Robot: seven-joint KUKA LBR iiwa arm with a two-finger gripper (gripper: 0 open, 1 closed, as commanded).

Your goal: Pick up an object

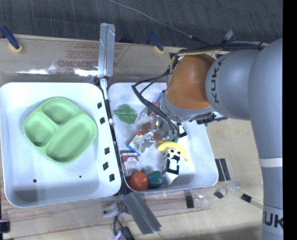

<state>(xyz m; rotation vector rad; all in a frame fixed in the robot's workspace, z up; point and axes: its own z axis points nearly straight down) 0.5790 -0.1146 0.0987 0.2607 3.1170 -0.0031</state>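
Note:
The right bin [203, 170] holds several small objects: a green leaf-shaped piece [126, 114], a clear crinkled wrapper [139, 142], a yellow banana [174, 149], a black-and-white block [172, 165], a red ball [137, 181], a dark green piece [155, 179] and a small red-labelled packet [130, 160]. My gripper [157, 128] reaches down into the middle of this bin, just above the wrapper and left of the banana. The orange wrist band [189, 84] and cables hide much of it.
The left bin [8, 149] carries a green divided plate [60, 128]. A metal bar [106, 46] stands at the divider between the bins. Blue clamps [11, 39] grip the bench's far edge. The grey arm [253, 84] covers the right bin's far right side.

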